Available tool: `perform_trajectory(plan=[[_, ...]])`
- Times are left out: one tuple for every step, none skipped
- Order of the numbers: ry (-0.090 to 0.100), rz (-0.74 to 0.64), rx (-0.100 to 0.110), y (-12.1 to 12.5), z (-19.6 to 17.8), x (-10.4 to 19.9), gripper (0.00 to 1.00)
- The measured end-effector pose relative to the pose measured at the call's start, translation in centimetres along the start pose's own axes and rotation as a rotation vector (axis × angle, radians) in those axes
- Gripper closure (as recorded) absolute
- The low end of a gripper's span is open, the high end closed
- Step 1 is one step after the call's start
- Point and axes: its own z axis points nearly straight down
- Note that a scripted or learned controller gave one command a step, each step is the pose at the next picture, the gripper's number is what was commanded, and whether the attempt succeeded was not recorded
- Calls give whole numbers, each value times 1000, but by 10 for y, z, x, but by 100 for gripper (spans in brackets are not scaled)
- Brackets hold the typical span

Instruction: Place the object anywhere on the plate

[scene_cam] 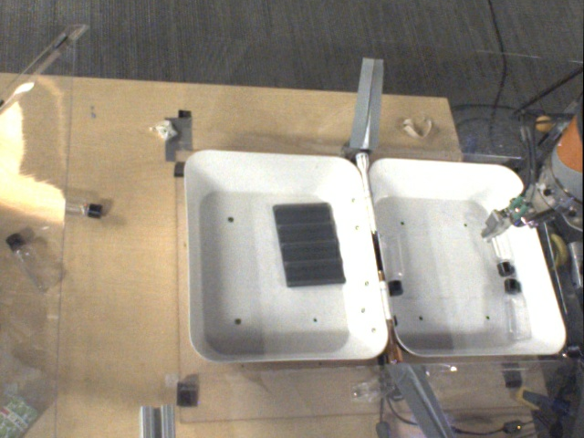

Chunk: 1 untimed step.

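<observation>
The grey arm with its orange band (570,149) comes in from the right edge of the view and leans over the far right corner of the right-hand shallow white bin (456,176). Its two-finger gripper (500,222) points down and to the left, hanging over the bin's floor near the right wall, in the far half. Whether it is open or closed cannot be told at this size, and nothing can be made out in it.

On the floor of the same bin, just nearer than the gripper and close to the right wall, lie two small dark pieces (507,276), one behind the other; which is the object to move cannot be told.

The dark grey ribbed rectangular plate (309,244) lies flat on the floor of the left-hand shallow white bin (205,272), near its middle, slightly towards the far right, well apart from the gripper. Both bins sit side by side on the wooden bench (109,318).
</observation>
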Motion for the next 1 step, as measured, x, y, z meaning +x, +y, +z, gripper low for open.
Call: perform_trajectory(plan=[[2,2,3,93,30,-8,100]])
